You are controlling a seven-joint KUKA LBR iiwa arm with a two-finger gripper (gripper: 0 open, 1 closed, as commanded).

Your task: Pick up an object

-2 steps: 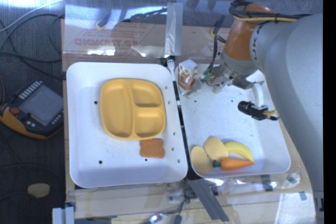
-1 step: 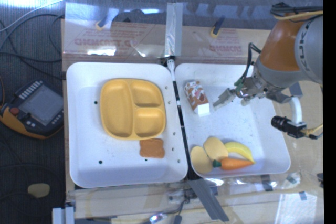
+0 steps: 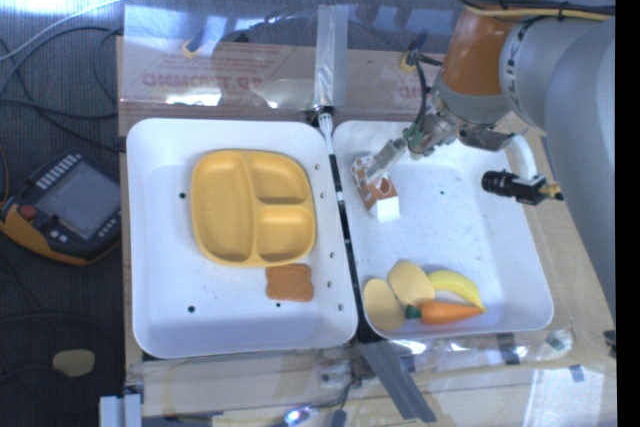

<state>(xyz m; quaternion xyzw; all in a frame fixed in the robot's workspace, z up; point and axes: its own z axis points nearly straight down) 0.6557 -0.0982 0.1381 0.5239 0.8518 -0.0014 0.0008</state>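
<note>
My gripper (image 3: 368, 169) reaches down into the upper left part of the right bin (image 3: 500, 255), close to the divider between the bins. Right below its tip lies a small white and brown block (image 3: 382, 199); the two look to be touching, but the view does not settle whether the block is held. At the front of the same bin a banana (image 3: 457, 287), a carrot (image 3: 446, 312) and two pale yellow rounded pieces (image 3: 393, 291) lie together.
The left bin (image 3: 160, 245) holds a yellow divided plate (image 3: 252, 207) and a brown toast-like piece (image 3: 290, 283) just in front of it. A black fitting (image 3: 512, 183) juts over the right bin's right side. A pendant (image 3: 62, 205) lies off the bench at left.
</note>
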